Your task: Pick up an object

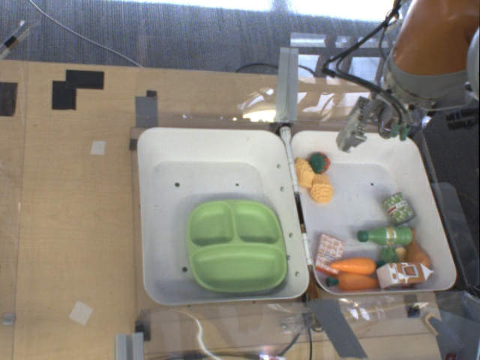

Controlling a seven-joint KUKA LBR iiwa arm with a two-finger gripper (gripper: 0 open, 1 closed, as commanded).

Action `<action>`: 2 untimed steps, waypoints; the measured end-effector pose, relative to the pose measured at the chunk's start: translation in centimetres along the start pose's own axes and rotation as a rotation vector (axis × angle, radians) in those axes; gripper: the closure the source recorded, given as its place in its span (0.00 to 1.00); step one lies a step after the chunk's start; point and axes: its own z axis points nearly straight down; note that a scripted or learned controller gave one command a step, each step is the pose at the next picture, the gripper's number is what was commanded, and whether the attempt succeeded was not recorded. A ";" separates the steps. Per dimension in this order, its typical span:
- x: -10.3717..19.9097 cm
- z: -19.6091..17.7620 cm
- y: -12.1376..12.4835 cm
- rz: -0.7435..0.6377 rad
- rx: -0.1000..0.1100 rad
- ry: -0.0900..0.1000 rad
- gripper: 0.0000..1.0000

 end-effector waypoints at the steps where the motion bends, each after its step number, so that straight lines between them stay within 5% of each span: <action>1: 2.6 2.2 8.7 0.138 0.000 0.004 1.00; 2: 2.3 0.8 8.5 0.140 -0.003 -0.007 1.00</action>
